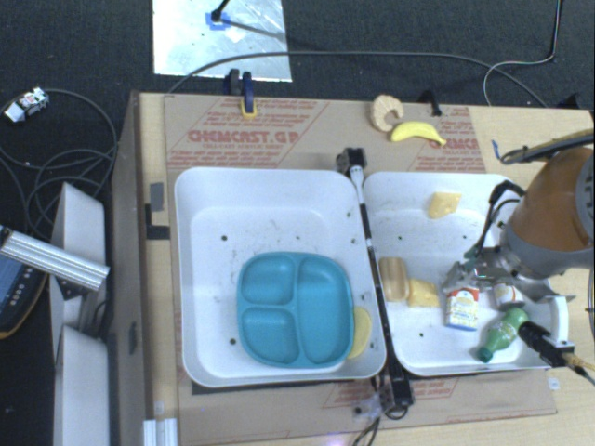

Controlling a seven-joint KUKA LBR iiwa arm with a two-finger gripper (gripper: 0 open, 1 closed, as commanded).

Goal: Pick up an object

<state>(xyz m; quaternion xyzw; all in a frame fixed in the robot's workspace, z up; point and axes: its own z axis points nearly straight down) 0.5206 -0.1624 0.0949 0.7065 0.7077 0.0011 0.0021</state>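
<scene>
red "chemcast gp" print (244, 137) on bench board, small carton (463, 308) label unreadable

You are looking down on a dark carpeted floor (74, 26) around a brown cardboard-covered surface (307, 128) printed with red lettering. On the far floor lies a shiny silver sheet (218, 26) with a scrap of blue tape (218, 21). Black cables (56, 175) loop over the floor at left, beside pale metal framing (56, 258). A thin cable (521, 59) trails at far right.
</scene>
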